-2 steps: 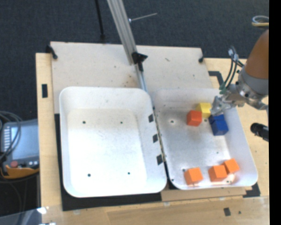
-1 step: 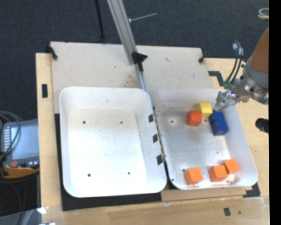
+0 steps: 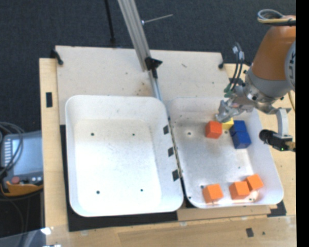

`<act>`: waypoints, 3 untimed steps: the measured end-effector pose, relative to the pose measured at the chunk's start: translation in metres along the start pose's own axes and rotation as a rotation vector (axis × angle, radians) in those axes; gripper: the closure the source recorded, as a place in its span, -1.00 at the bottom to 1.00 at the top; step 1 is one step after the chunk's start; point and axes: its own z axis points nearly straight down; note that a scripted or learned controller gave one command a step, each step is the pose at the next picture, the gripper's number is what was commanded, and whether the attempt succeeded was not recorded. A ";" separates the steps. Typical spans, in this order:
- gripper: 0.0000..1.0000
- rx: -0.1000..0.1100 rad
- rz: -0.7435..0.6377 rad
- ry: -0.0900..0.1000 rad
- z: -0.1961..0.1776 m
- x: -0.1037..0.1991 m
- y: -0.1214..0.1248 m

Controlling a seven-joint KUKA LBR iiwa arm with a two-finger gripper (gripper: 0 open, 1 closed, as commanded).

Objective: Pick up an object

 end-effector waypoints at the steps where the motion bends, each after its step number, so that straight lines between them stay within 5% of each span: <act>1: 1.00 0.000 0.001 -0.001 0.008 0.056 0.000; 3: 1.00 -0.002 -0.002 0.002 -0.001 0.157 0.008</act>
